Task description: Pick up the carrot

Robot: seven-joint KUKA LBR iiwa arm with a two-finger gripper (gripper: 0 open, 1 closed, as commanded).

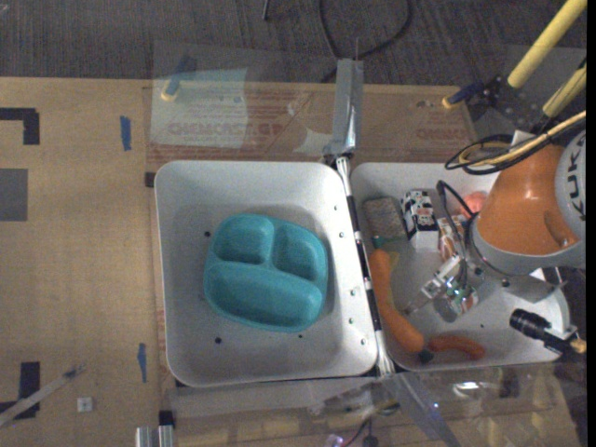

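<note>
The carrot (389, 296) is a long orange piece lying along the left wall of the right bin (521, 347), running from its middle toward the front. My gripper (446, 293) hangs over the middle of that bin, just right of the carrot and apart from it. I see nothing held in it. The grey arm with its orange band (521, 217) comes in from the right and covers the bin's back right part.
A shorter orange piece (455, 346) lies at the right bin's front wall. A grey block (384, 218) and a small black-and-white item (419, 209) sit at its back. The left bin (182, 250) holds a teal divided plate (266, 270).
</note>
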